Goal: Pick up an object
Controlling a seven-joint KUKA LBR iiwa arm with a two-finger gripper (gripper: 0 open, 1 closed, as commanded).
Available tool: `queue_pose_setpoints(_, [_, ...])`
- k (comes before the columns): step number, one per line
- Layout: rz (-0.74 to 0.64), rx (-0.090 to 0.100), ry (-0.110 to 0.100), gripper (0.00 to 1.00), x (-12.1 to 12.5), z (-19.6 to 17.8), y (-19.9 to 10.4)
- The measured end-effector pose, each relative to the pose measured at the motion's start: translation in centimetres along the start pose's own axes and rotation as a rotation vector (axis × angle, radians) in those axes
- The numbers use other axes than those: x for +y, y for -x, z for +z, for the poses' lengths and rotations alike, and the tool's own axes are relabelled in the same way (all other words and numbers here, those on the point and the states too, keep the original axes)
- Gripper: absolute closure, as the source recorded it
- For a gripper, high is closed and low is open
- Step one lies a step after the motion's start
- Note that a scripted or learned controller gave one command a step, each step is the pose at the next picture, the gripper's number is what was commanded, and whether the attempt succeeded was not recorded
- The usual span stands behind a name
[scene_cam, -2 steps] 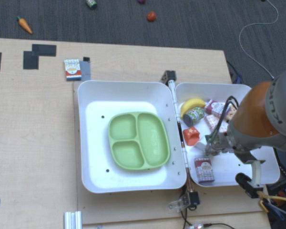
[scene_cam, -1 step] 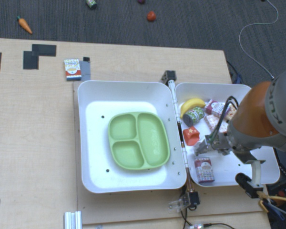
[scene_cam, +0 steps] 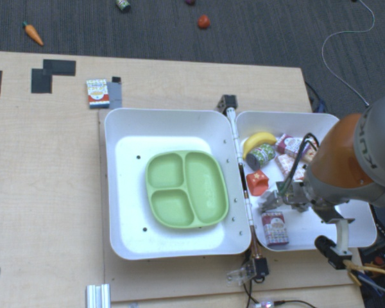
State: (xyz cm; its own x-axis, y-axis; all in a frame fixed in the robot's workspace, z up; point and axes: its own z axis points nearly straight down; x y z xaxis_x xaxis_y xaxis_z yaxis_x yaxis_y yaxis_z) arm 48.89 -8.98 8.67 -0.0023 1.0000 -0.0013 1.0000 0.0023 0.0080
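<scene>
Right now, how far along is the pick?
Done: the arm is positioned over the right bin. In hand: nothing visibly lifted; the banana, red item and small carton lie in the bin. Left: grasp and lift one. The green tray sits in the left bin.

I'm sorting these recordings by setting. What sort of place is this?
Most likely a robotics lab: a wooden bench bearing two white bins, toy food such as a banana in the right one, a robot arm reaching in, and loose cables on grey carpet.
</scene>
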Motion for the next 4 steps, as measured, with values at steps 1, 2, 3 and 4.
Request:
queue_pose_setpoints(1, [-0.004, 0.0, 0.006, 1.0, 0.2, -1.1, -0.1])
queue_pose_setpoints(2, [-0.004, 0.0, 0.006, 0.0, 0.2, -1.1, -0.1])
queue_pose_setpoints(3, [-0.001, 0.003, -0.002, 0.0, 0.0, 0.0, 0.9])
queue_pose_setpoints(4, [-0.005, 0.002, 0.005, 1.0, 0.2, -1.1, 0.9])
